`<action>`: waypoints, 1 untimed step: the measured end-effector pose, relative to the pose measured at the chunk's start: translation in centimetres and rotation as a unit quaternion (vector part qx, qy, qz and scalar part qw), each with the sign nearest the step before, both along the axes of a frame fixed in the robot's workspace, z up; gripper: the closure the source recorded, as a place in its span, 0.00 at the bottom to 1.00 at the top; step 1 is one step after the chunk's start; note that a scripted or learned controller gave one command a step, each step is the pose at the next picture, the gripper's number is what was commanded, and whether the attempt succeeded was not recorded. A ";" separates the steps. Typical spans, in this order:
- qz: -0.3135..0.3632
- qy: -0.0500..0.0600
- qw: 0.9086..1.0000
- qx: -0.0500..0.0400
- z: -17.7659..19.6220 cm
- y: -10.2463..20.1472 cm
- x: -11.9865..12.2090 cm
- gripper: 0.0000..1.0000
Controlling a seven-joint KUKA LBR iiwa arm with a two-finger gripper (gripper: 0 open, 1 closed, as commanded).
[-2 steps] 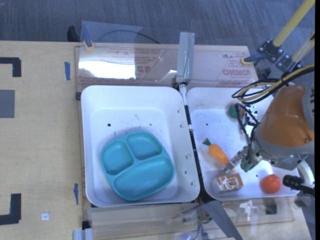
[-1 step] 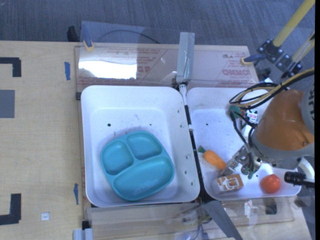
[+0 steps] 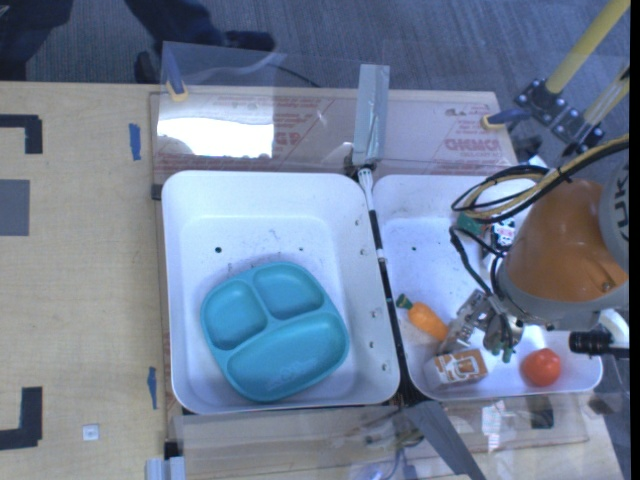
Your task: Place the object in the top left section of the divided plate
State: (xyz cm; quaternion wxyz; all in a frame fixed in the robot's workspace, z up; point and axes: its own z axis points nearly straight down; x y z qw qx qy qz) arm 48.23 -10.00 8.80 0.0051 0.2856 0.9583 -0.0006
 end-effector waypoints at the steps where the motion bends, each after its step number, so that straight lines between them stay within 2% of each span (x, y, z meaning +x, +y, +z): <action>1: 0.051 0.000 0.999 -0.001 0.0 0.4 0.0 1.00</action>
